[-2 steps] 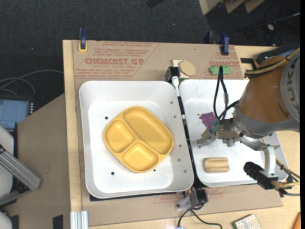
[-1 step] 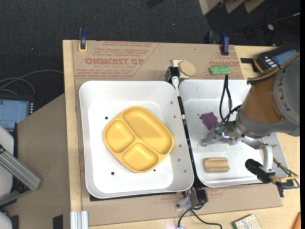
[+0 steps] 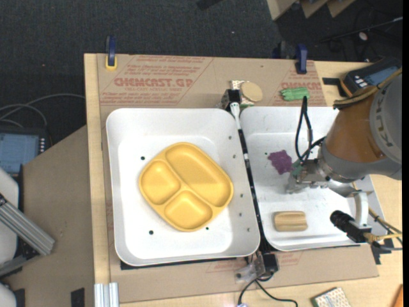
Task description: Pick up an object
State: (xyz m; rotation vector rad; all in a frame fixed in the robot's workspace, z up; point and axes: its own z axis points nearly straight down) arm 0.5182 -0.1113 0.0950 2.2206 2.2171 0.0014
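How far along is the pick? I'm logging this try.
Done: the gripper is down in the right bin, beside the purple object. In hand: nothing visibly between its fingers. Left: grasping and lifting; the tan block and the yellow tray lie untouched.

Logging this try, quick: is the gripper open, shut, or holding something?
Gripper: cannot be told; it sits low in the right bin, beside the purple object.

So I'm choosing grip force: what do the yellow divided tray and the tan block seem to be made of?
The yellow divided tray looks like hard moulded plastic: smooth, uniform colour, soft sheen on its rounded compartment edges. The tan block looks matte with rounded ends, perhaps wood or foam; the view leaves that open.
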